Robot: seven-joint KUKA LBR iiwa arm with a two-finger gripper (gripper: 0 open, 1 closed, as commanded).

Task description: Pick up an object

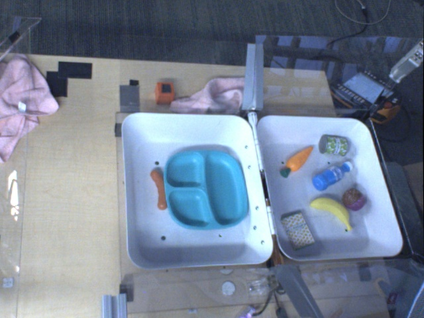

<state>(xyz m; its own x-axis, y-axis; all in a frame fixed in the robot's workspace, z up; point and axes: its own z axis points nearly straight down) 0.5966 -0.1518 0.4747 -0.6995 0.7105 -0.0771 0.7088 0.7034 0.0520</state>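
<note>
The right bin (381, 177) holds several small objects. An orange carrot (297, 159) lies near its left wall, and a green can (334, 144) rests at the back. A blue bottle (330, 176) lies on its side in the middle, with a purple round item (354, 199) to its right. Toward the front are a yellow banana (332, 211) and a flat patterned packet (298, 229). The left bin (139, 244) holds a blue divided plate (203, 187), with an orange sausage-shaped piece (159, 188) just left of it.
A pink cloth (23, 101) lies at the bench's far left, and another pink cloth (212, 97) sits behind the left bin beside a small orange block (165, 91). A grey upright post (252, 78) stands behind the bins' shared wall. A screen device (363, 88) sits at the back right.
</note>
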